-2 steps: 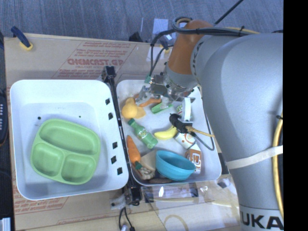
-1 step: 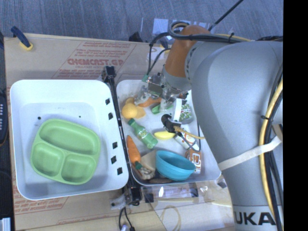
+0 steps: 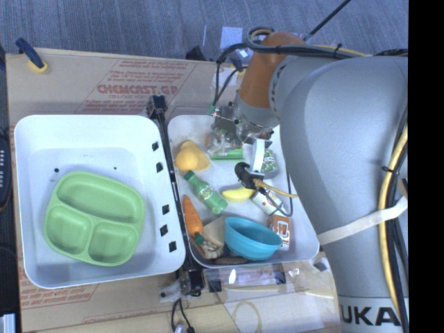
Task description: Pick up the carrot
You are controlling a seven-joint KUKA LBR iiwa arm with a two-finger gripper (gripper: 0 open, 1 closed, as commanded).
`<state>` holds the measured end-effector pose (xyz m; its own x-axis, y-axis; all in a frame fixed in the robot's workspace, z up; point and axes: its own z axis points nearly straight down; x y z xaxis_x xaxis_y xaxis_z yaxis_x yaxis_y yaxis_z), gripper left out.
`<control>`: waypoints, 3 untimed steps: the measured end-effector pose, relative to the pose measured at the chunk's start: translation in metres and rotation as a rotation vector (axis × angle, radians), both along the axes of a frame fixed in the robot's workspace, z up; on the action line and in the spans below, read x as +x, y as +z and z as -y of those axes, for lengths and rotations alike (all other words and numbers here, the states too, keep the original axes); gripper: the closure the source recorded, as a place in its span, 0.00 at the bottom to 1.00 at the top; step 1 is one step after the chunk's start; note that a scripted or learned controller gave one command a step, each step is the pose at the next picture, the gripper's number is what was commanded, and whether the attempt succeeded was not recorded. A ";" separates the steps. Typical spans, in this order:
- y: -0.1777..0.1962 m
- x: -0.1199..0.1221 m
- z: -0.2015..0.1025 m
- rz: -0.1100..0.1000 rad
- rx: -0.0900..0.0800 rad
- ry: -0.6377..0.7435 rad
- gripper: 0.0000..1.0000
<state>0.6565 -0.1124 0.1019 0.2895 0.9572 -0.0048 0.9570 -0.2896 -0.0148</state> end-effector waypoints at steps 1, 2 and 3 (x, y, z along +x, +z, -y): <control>0.093 -0.013 -0.084 0.011 -0.001 -0.216 1.00; 0.149 -0.021 -0.120 0.007 -0.007 -0.513 1.00; 0.158 -0.040 -0.123 -0.004 -0.013 -0.711 1.00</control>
<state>0.6164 0.0103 0.2598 0.8437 0.5365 -0.0175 0.5364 -0.8439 -0.0104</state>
